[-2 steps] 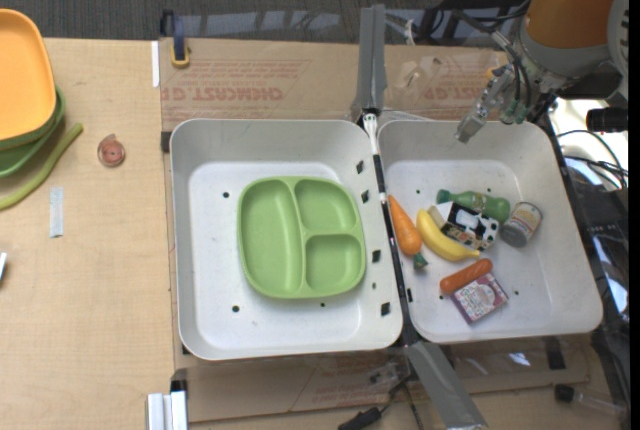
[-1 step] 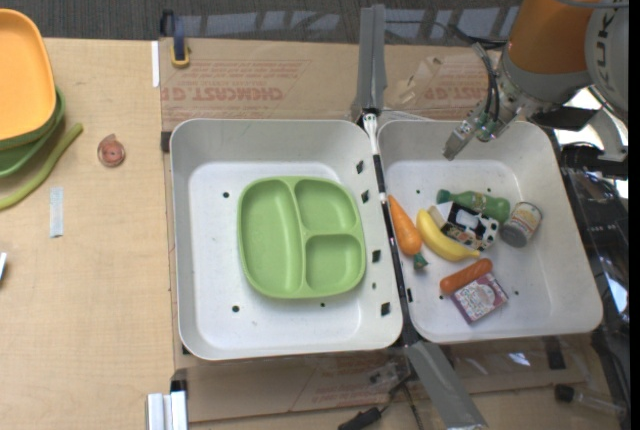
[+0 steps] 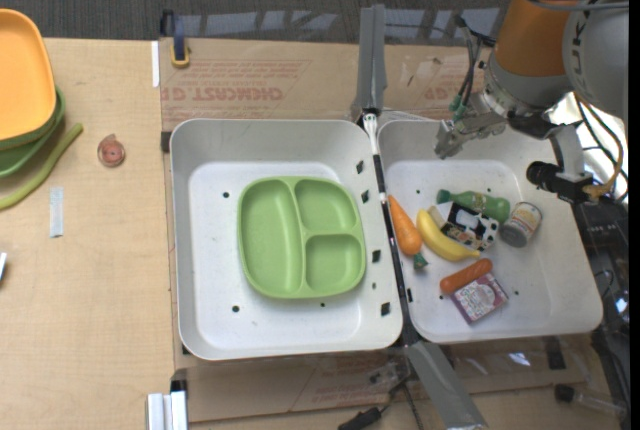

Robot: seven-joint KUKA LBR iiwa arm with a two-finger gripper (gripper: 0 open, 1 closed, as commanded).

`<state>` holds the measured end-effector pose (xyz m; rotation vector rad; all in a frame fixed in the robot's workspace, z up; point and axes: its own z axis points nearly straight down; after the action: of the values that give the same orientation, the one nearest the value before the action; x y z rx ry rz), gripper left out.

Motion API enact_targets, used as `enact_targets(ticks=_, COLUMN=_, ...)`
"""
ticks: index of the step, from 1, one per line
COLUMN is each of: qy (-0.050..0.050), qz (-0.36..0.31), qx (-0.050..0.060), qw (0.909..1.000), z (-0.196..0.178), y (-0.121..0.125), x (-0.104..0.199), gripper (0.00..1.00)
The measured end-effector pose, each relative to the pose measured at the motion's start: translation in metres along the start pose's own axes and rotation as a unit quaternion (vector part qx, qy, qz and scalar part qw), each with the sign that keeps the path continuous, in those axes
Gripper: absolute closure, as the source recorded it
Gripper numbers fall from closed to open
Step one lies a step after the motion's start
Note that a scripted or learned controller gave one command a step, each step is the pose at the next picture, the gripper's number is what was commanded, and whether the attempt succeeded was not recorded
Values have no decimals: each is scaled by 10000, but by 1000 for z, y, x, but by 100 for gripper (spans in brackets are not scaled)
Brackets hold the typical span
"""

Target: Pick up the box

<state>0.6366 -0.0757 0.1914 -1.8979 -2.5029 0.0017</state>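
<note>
The small pink box (image 3: 480, 298) lay near the right bin's (image 3: 560, 313) front edge, probably light and stiff; grip its long sides. The tool (image 3: 452, 136) hovered by the back edge, its opening impossible to tell.

Two white bins (image 3: 190, 248), one green tray (image 3: 300, 236), one carrot (image 3: 404, 225), one banana (image 3: 440, 236), one box (image 3: 480, 297), one can (image 3: 520, 223).

Grey arm (image 3: 600, 48), rounded orange band (image 3: 550, 13), yellow and black cables looped above, thin metal gripper (image 3: 462, 133).
</note>
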Motion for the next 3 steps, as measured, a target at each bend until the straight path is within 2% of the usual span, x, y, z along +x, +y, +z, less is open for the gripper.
enact_targets(ticks=1, qy=-2, qz=-688, qx=-6, qw=9976, z=100, y=-35, x=-33, gripper=100)
enact_targets(ticks=2, qy=-5, qz=-1437, qx=-8, qw=9896, z=-27, y=-103, x=-34, gripper=100)
enact_targets(ticks=3, qy=-4, qz=-256, qx=2, qw=9997, z=5, y=-61, x=-14, gripper=100)
